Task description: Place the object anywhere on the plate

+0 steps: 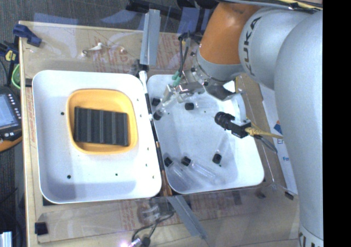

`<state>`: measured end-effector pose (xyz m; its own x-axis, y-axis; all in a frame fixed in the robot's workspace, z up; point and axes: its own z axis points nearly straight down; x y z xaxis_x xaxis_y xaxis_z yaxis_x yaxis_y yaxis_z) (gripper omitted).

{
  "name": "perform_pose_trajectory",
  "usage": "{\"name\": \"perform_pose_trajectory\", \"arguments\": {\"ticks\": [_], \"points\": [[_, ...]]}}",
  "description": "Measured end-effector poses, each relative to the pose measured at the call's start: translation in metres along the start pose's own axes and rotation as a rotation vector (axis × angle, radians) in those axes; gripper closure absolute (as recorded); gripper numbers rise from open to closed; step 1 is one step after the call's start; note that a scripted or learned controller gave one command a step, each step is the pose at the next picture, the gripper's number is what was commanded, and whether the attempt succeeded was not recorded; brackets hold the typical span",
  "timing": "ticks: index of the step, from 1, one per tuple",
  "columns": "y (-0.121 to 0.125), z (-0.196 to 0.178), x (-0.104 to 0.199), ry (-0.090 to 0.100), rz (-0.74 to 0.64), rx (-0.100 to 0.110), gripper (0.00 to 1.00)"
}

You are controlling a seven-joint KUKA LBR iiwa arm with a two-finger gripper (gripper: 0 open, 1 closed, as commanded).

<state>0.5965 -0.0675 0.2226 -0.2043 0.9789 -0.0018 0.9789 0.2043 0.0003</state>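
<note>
My gripper (171, 93) hangs over right bin's (249, 177) far-left corner; can't tell its state. Dark ridged object (102, 126) already lies on yellow plate (98, 97) in left bin (55, 180).

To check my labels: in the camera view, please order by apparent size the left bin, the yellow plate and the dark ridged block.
1. Left bin, largest.
2. Yellow plate, inside the bin.
3. Dark ridged block, on the plate, smallest.

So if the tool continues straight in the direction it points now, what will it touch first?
Probably the floor of the right bin, near its upper left corner. The tool points down and left there, beside a small black piece. Depth is unclear.
</note>
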Motion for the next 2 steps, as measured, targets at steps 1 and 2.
{"name": "perform_pose_trajectory", "arguments": {"ticks": [1, 2], "points": [[0.0227, 0.0310, 0.0291, 0.003, -0.250, 0.004, 1.00], [0.0230, 0.0304, 0.0291, 0.003, -0.250, 0.003, 0.00]]}}
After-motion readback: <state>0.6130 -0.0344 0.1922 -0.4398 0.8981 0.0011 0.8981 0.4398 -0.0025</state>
